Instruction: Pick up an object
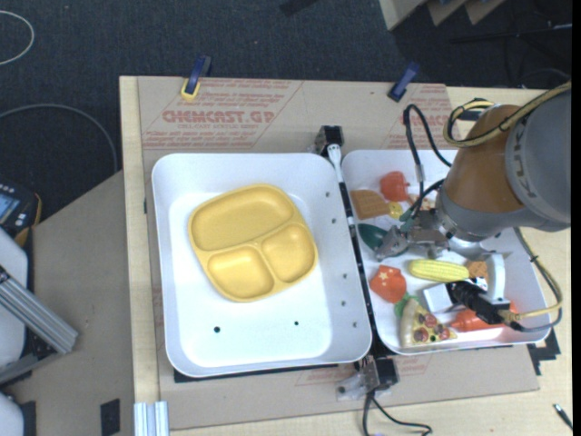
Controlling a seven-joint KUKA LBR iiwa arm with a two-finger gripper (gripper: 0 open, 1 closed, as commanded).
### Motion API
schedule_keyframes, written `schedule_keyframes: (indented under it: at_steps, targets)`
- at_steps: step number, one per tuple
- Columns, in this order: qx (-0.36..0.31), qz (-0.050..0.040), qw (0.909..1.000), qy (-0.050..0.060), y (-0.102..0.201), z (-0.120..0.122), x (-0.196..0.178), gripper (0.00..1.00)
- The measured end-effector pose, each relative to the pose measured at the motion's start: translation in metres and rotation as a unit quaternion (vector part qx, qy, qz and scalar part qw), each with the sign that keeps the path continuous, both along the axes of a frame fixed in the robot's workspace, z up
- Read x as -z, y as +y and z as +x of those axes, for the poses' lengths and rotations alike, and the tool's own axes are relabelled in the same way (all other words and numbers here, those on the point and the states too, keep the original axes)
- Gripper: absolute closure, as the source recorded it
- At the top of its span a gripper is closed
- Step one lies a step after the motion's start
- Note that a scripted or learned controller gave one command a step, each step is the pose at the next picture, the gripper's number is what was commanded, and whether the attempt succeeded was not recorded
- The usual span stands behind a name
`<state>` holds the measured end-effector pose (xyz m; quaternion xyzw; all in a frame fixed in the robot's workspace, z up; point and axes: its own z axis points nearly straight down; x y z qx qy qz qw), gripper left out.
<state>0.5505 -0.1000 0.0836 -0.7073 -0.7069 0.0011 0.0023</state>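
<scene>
Dark carpet surrounds a bench [272, 107] bearing two white bins. Left bin [172, 243] holds a yellow divided tray [251, 242]. Right bin [536, 289] holds toy food: corn [438, 269], tomato [388, 283], pizza slice [422, 323]. Gripper [408, 235] sits low among these, beside the corn; finger state and any hold cannot be determined.

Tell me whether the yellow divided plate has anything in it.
Empty. The yellow plate lies flat in the left bin, and all three compartments show bare yellow.
</scene>
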Motion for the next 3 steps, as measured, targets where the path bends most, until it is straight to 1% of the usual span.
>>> schedule_keyframes:
  at_steps: [1,2,3]
  targets:
    - [0.001,-0.0003,1.0000,-0.002,0.000,0.000,-0.011,1.00]
    - [0.000,-0.0015,1.0000,-0.005,-0.001,-0.007,-0.071,1.00]
    - [0.000,-0.0019,1.0000,-0.006,-0.006,-0.006,-0.115,1.00]
